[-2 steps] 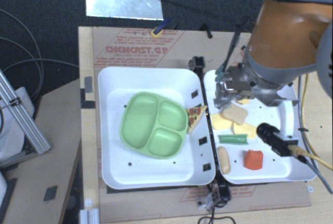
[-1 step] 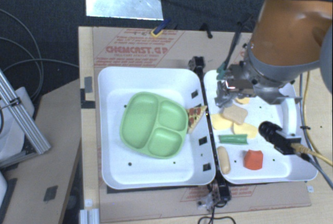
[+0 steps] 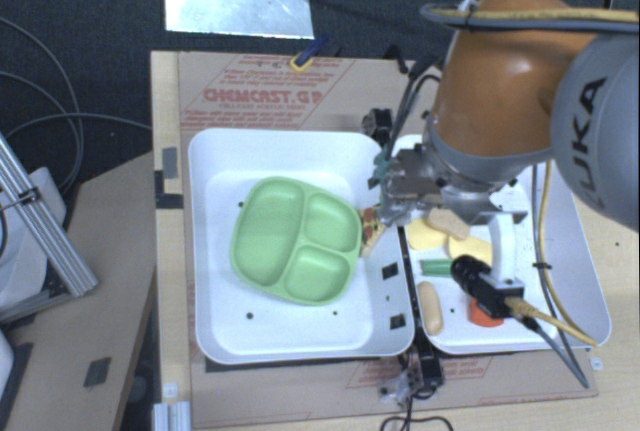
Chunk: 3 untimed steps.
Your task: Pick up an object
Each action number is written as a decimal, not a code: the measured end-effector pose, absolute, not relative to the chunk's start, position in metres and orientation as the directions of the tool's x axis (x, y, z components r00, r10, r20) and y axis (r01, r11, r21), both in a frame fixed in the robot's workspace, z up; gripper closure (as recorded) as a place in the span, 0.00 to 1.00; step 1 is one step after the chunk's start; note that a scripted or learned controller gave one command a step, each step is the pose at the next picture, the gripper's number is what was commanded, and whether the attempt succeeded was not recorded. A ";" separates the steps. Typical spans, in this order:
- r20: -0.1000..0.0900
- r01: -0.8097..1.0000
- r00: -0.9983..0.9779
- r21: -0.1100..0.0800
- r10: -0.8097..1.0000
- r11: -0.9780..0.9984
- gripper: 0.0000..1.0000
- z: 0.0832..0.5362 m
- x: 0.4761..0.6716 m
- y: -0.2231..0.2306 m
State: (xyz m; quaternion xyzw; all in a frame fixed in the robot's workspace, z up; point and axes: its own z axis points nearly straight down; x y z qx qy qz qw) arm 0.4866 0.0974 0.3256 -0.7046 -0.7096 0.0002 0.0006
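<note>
Your gripper (image 3: 385,209) is hovering over the seam between the bins. Small toy foods (image 3: 445,229), likely light, rigid and slippery, are lying just beside it; pinch the narrow middle.

Pale green plate (image 3: 297,239), white bins (image 3: 215,219)

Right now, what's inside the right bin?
The right bin holds yellow pieces, a green stick, a tan oblong and something orange. The arm covers the bin's far half.
</note>
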 end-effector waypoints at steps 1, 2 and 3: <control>0.001 1.000 -0.010 0.004 1.000 0.010 1.00 0.339 0.488 0.096; 0.001 1.000 -0.007 -0.002 1.000 0.007 1.00 0.309 0.486 0.124; 0.005 1.000 -0.005 0.017 1.000 0.005 1.00 0.442 0.488 0.117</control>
